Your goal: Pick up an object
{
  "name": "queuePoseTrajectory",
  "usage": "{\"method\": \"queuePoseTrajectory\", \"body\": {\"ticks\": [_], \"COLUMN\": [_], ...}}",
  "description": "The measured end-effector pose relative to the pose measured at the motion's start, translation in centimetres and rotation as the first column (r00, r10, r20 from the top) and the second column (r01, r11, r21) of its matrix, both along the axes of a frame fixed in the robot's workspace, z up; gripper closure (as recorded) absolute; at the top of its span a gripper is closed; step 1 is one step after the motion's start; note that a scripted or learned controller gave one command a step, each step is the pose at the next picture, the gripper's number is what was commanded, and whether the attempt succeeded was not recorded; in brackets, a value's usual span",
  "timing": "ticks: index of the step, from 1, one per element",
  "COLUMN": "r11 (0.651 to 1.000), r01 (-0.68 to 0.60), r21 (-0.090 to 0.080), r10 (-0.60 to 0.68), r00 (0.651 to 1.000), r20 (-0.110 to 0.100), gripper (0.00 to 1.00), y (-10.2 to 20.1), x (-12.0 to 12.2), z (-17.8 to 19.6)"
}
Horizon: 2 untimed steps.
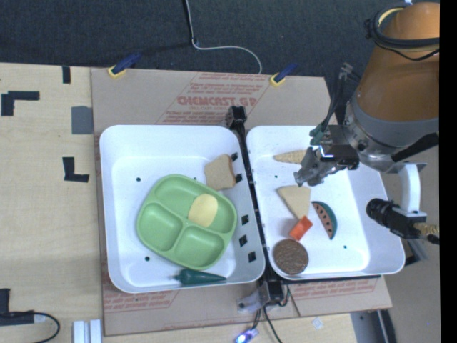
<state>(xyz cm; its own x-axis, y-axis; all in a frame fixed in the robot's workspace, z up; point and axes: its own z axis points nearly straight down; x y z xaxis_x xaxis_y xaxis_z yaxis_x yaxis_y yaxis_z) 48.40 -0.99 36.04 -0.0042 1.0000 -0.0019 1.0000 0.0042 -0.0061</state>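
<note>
My gripper [310,174] hangs over the right bin [371,213], its dark fingers pointing down just above a pale cheese-like wedge [294,200]. Nothing shows between the fingers. A cream cone-shaped piece [289,157] lies to its upper left. Below it lie an orange block [300,229], a watermelon slice [325,219] and a brown round cookie [291,256].
The left bin [121,163] holds a green divided plate [171,224] with a yellow piece [203,209] in it, a tan bread slice [221,171] and a teal object [200,277]. A black divider with clips [246,191] runs between the bins.
</note>
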Motion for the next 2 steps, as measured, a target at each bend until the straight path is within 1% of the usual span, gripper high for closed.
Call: {"method": "queuePoseTrajectory", "body": {"ticks": [2], "r11": [1.000], "r01": [0.000], "r21": [-0.001], "r10": [0.000], "r00": [1.000], "r20": [-0.003], "gripper": [1.00], "y": [0.03], "x": [0.02], "z": [1.88]}}
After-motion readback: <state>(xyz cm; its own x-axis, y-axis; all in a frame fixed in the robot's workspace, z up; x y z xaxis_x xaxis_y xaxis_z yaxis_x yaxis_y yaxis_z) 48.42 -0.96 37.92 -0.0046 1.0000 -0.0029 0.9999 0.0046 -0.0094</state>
